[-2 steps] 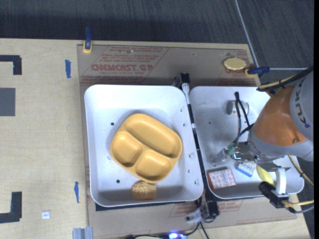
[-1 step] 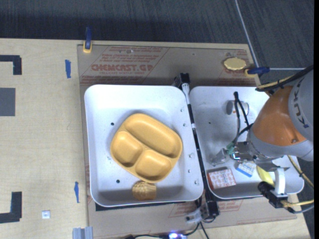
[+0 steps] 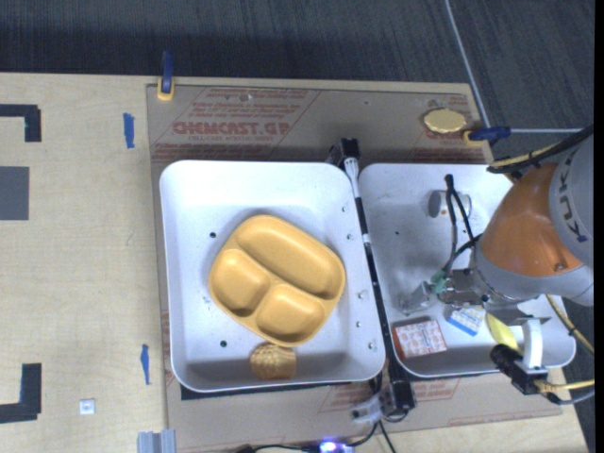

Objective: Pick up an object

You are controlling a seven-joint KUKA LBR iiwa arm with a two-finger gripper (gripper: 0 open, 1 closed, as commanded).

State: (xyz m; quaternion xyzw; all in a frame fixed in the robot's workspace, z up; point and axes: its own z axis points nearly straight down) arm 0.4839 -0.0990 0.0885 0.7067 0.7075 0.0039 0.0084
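Camera view: light wooden bench (image 3: 75, 281) under two white bins, dark carpet (image 3: 283, 17) at twelve o'clock. Gripper (image 3: 444, 291) hangs over the right bin (image 3: 396, 206); grip state unclear. Red-labelled packet (image 3: 420, 337) lies at six o'clock there.

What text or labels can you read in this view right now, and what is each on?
"CHEMCAST GP", roughly, in faded red print on the brown board behind the bins; the smaller lines around it are too blurred to read.
White letters on the arm's grey link: cut off, unreadable.
Red-and-white packet in the right bin: print too small.
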